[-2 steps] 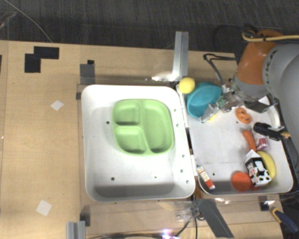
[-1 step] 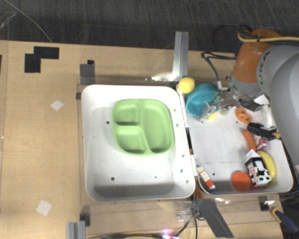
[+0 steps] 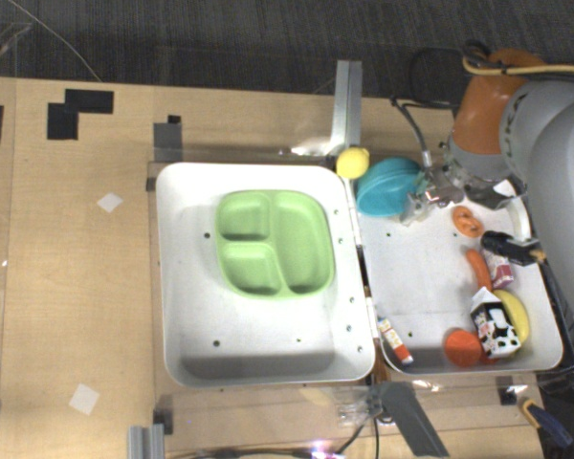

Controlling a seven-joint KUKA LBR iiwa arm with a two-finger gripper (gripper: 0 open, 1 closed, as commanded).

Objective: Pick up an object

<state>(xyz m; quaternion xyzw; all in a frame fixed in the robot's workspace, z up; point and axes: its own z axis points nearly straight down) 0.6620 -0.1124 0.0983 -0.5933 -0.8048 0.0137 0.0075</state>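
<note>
Divided tray (image 3: 273, 242) in left bin (image 3: 187, 285)

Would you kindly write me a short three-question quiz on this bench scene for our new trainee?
1. True or false: the green tray lies in the left bin.
2. Which thing is nearest the tool? A) teal bowl B) banana C) marker
3. Fill in: the yellow ball sits at the ___ edge of the bins, near the divider.

Key
1. True.
2. A: the bowl lies right beside the tool, in the right bin.
3. Far (top of the view).
</note>
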